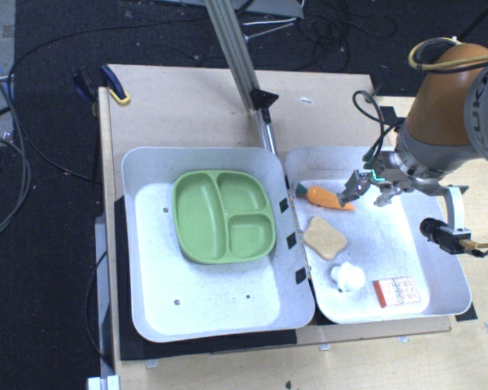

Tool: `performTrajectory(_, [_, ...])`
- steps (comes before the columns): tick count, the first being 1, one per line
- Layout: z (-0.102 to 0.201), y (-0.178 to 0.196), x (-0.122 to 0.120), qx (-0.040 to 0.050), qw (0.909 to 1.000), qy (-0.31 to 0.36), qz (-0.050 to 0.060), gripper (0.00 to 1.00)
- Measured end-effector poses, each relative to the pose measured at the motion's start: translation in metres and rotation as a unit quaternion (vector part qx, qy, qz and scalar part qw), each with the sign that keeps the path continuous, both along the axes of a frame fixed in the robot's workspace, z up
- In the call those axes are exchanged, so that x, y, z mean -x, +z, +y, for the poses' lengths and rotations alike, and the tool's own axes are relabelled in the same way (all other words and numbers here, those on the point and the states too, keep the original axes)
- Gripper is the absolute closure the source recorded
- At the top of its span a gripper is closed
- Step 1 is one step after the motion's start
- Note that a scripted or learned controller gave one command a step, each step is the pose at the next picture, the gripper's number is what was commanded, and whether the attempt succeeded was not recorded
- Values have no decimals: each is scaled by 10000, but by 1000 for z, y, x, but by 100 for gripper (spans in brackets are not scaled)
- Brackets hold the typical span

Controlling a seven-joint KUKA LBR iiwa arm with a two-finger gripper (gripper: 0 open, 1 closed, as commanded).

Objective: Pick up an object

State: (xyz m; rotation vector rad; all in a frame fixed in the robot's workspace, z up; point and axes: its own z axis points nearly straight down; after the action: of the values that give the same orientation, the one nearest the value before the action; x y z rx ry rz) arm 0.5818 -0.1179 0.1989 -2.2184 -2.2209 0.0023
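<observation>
A: Starting with the largest things, the left bin (146,299) carries a green divided plate (225,216), and the right bin (439,287) holds the small pieces.

B: And the arm (451,96)?

A: Its gripper (366,183) hovers just beside the carrot (328,198), at the carrot's right end. Whether the tool is released or clenched cannot be told from this angle.

B: So the step is the approach?

A: Likely. Next it would need to centre over the carrot and straddle it across its width. Its long axis runs left to right, dipping slightly rightward, green top leftward.
</observation>
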Motion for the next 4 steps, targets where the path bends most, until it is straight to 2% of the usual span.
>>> performTrajectory(1, [0, 1, -1, 1, 10000, 2, -13, 0])
performTrajectory(2, [-8, -53, 7, 3, 10000, -15, 13, 0])
performTrajectory(3, [-7, -104, 6, 2, 10000, -17, -26, 0])
performTrajectory(4, [-7, -90, 4, 4, 10000, -14, -53, 100])
